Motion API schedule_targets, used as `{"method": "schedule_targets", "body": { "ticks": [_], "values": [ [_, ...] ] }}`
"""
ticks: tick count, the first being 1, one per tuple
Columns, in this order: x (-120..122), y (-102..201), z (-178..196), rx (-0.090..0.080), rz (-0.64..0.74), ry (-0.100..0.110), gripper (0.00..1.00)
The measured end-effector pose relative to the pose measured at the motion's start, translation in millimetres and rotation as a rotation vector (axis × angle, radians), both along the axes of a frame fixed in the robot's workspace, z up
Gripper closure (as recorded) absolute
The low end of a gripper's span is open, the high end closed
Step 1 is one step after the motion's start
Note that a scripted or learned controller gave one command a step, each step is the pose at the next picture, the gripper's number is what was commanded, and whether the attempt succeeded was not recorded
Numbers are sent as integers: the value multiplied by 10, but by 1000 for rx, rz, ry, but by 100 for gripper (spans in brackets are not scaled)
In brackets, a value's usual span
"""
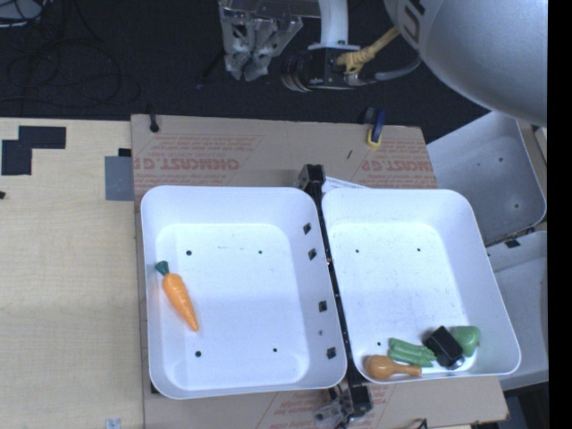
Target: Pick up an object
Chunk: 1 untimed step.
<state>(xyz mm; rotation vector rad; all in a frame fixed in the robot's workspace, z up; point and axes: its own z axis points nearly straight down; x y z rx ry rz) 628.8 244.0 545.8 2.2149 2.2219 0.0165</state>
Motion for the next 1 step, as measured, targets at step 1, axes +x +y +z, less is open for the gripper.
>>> {"method": "schedule_targets", "body": {
  "ticks": [1],
  "values": [
    [147,-7,-1080,-10,-3,25,100]
  ]
}}
